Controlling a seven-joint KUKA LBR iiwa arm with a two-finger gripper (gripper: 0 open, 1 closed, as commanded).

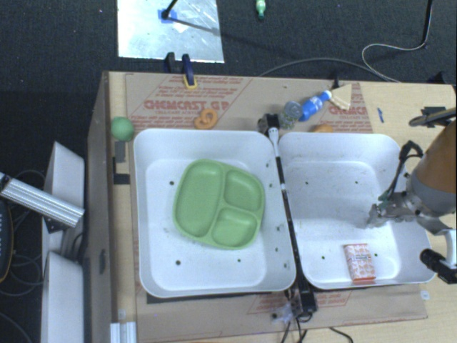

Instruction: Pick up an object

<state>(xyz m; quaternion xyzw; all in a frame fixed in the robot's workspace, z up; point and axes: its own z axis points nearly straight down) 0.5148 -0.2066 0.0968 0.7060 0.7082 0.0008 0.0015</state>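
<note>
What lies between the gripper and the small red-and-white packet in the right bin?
In the camera view, bare white bin floor: the gripper sits above the small red-and-white packet, with nothing between them.

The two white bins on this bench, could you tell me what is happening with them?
The grey robot arm reaches in over the right-hand white bin, its gripper low inside it. A small red-and-white packet lies near that bin's front edge, apart from the gripper. The left-hand white bin holds a green divided plastic tray, untouched.
</note>
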